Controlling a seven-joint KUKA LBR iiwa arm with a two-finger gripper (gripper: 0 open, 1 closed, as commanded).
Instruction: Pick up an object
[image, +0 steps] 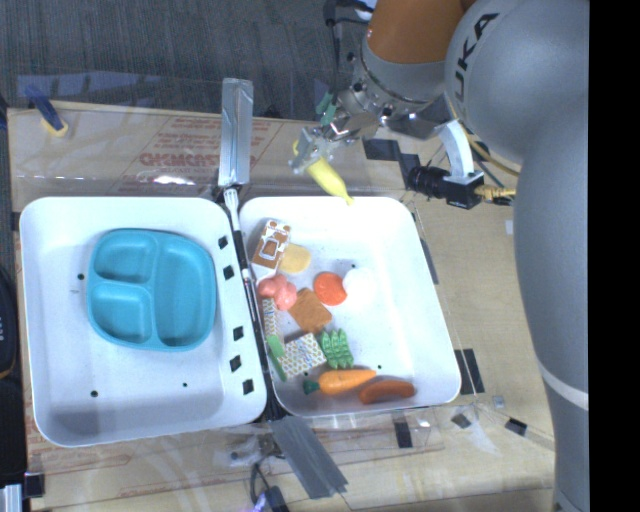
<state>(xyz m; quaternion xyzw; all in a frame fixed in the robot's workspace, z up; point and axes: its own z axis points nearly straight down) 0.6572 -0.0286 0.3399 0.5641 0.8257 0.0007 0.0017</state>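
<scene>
The end effector (322, 143) is raised above the far rim of the right bin (425, 300), its fingers closed on a yellow banana-shaped toy (328, 180) that hangs below. The toy appears light, smooth and slippery; a grip near one end risks pivoting.

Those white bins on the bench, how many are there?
2. The left bin holds a blue divided plate. The right bin holds a heap of toy food.

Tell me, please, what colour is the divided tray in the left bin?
Light blue: the divided tray shows best in the camera view.
</scene>
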